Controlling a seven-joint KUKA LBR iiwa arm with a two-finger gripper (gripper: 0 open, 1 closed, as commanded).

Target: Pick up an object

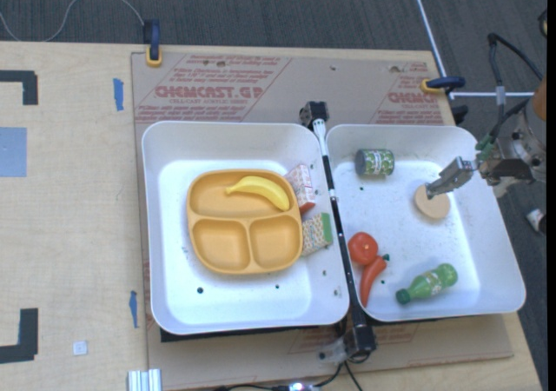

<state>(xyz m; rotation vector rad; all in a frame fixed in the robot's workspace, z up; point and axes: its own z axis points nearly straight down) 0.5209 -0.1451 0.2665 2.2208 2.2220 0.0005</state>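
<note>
Two white bins sit side by side on the worktop (69,207). Over the right bin (499,241), the end effector (445,181) hovers above a tan round disc (432,204); its opening cannot be told, and no object sits visibly between its fingers.

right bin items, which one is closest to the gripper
The round tan disc, lying right under the gripper. The green can, tomato, red chili and green bottle all lie farther off.

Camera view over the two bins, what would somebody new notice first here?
Probably the orange divided tray in the left bin, with a yellow banana lying in its top compartment. Next, the gripper at a tan disc in the right bin, near a red tomato and green bottle.
</note>
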